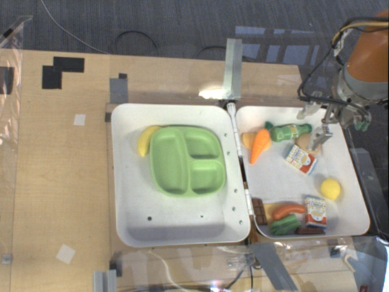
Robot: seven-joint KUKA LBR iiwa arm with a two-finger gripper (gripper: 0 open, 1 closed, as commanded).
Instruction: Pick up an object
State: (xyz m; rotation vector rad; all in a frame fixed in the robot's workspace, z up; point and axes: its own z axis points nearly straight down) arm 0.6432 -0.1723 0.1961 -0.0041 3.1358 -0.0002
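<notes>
Two white bins point(121, 181) on wooden bench point(55, 181), grey carpet point(152, 11) behind.

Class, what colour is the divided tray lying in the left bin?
Light green, seen in the camera view: the divided tray.

No legible text or labels.

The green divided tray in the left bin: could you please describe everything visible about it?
The green tray looks like matte plastic with rounded corners and three compartments, one long at its left and two smaller at its right. It lies flat, slightly rotated, in the left bin, right side up. A yellow banana pokes out at its upper left edge.
</notes>
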